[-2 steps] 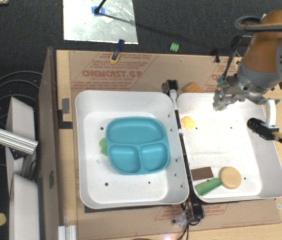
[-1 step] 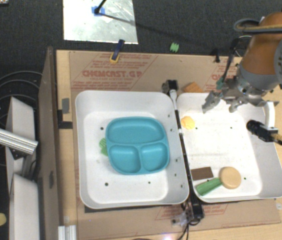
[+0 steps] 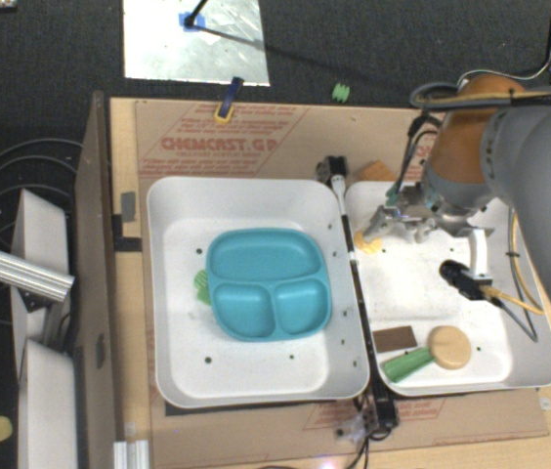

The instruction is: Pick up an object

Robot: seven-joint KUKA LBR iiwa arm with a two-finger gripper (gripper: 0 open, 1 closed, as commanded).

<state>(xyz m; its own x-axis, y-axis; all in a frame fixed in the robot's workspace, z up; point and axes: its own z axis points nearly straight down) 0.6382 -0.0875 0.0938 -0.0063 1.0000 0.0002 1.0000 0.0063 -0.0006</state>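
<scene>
1. While the gripper [image 3: 385,221] hangs low over the back left corner of the right bin [image 3: 414,296], the step in hand reads as the approach to a grasp. Nothing is seen held.
2. Gripper state: I cannot tell whether it is apart or together. It is too small and blurred from this angle.
3. Likely target: a small yellow piece [image 3: 367,243] on the bin floor, just beside the gripper and close to the bin's left wall.
4. Look of it: pale yellow, low, irregular in outline, too small to name. The wall so near may crowd a grasp.
5. Next move, as I judge it: shift toward the wall, centre over the piece, go down, close, lift straight up.
6. Other candidates at the front of the same bin: a brown block [image 3: 394,338] and a green-handled tool [image 3: 422,358] with a round wooden head, near each other.
7. The left bin [image 3: 173,340] holds a blue plate [image 3: 268,281], well apart from the gripper.
</scene>
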